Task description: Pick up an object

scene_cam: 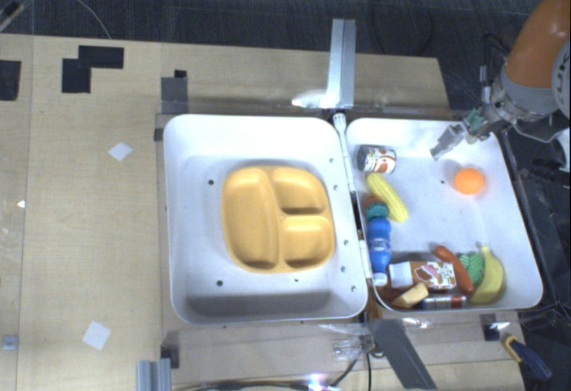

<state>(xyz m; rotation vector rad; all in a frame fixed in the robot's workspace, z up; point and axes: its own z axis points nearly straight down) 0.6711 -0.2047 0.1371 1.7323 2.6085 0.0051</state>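
The pincer (453,139) hangs near the right bin's (526,242) far right corner; whether it is wide or narrow cannot be told, and it seems empty. The orange ball (469,181) lies just beside it. The approach is underway; descent over the ball comes next.

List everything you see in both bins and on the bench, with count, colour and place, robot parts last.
Divided tray: one, yellow, middle of the left bin.
Can: one, red and white, top left of the right bin.
Corn cob: one, yellow, below the can.
Bottle: one, blue, along the right bin's left wall.
Orange ball: one, orange, upper right of the right bin.
Ketchup bottle: one, red and white, right bin's bottom.
Banana: one, yellow, bottom right corner.
Gripper: one, grey, over the right bin's top edge, nothing seen held.
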